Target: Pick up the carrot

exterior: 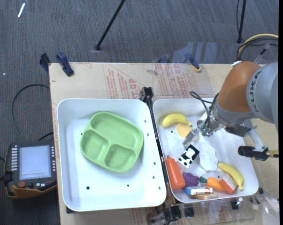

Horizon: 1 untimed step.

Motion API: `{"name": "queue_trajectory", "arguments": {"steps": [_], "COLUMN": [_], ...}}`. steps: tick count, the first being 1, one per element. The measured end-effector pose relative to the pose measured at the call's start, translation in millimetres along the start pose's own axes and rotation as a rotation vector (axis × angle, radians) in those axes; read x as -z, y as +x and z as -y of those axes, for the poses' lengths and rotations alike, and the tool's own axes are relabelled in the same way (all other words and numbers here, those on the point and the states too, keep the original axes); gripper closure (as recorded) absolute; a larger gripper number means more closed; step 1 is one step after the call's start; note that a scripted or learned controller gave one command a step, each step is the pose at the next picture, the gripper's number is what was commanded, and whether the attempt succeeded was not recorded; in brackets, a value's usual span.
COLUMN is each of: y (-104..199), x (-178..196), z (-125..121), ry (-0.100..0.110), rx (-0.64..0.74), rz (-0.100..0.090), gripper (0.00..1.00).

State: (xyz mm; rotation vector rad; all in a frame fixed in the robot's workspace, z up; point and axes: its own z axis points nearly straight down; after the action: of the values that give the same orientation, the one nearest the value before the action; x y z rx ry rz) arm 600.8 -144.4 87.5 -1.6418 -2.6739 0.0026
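Carrot (219, 184) sits near the front edge of the right bin (252, 181), well clear of the gripper (194, 139), which hovers over the bin's middle. Whether that gripper is open or closed, I cannot tell from here. Just beyond the carrot lies a banana (231, 172); to its left, a purple piece (190, 178) and an orange-red bottle (174, 171). A second banana (173, 119) rests at the bin's far side. Left of the bin, a green divided plate (112, 141).

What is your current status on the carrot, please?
Gripper over right bin, holding nothing. Carrot near front wall, untouched. Banana and purple toy flank it.
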Motion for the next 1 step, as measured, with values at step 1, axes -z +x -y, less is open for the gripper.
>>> {"name": "queue_trajectory", "arguments": {"steps": [1], "y": [26.9], "x": [0.3], "z": [-57.9], "ry": [-0.004], "rx": [-0.245], "rz": [-0.001], "gripper": [0.00]}}
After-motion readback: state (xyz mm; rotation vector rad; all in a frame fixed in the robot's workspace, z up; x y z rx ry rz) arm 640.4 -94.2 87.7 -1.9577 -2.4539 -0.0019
